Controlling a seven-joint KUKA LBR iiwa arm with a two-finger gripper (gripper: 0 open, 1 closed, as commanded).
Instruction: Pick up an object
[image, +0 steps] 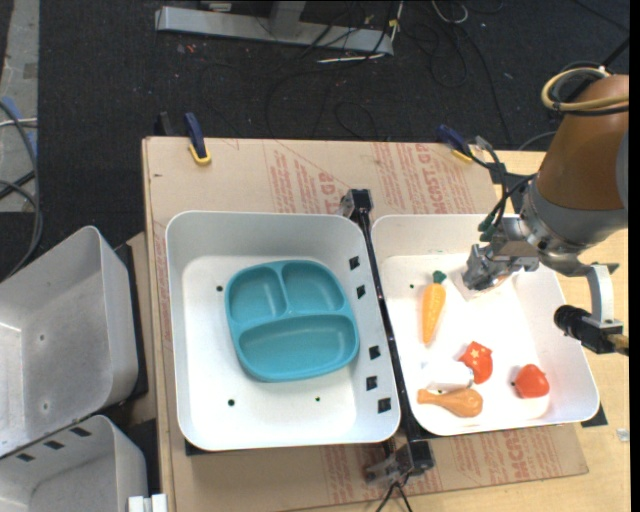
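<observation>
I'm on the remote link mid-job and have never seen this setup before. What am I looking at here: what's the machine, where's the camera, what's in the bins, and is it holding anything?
One fixed camera looks down at a slant on a bench with two shallow white bins side by side. The grey and orange shape at the right is a robot arm reaching in. Its tool hangs over the upper part of the right bin. I cannot see any object between its fingers, so nothing appears held yet.

The left bin contains a teal divided plate. The right bin holds toy food: a carrot just left of the tool, a red pepper-like piece, a red tomato-like piece and a tan drumstick near the front edge.
</observation>
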